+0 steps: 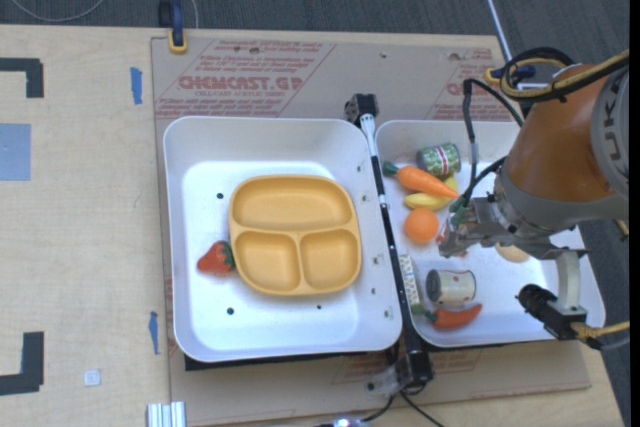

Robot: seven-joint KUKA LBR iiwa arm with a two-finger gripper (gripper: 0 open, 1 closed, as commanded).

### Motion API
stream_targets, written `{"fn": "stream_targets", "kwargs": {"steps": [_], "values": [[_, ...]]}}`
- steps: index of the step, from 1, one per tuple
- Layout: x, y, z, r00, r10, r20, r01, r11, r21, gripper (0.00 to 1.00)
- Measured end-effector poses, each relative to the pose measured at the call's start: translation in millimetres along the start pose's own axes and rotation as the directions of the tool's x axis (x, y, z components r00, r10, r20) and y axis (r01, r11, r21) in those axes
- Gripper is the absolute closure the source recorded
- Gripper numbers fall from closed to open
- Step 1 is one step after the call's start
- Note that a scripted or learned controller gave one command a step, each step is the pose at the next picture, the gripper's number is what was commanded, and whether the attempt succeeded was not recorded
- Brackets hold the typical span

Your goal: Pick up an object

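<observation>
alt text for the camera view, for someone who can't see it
A grey and orange robot arm reaches from the right over the right bin, its end effector low beside an orange, with a carrot, banana, green can, white can and red pepper nearby. The left bin holds a yellow divided plate and a strawberry.

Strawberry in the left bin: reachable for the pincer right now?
Probably yes. The strawberry lies uncovered beside the yellow tray, open from above; the pincer is over the right bin.
</observation>
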State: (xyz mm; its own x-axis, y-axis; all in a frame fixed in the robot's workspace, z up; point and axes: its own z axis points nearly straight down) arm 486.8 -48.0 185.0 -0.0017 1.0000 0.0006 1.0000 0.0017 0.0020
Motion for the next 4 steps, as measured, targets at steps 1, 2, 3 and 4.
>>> {"fn": "stream_targets", "kwargs": {"steps": [1,2,3,4], "values": [[0,0,0,1.000,0.001,0.000,-0.001,1.000,0.001,0.00],[-48,-7,91,1.000,0.001,0.001,-0.001,1.000,0.000,0.00],[-49,-5,80,1.000,0.003,0.004,-0.003,1.000,-0.008,1.00],[13,-6,0,1.000,0.000,0.000,0.000,1.000,0.000,1.00]]}}
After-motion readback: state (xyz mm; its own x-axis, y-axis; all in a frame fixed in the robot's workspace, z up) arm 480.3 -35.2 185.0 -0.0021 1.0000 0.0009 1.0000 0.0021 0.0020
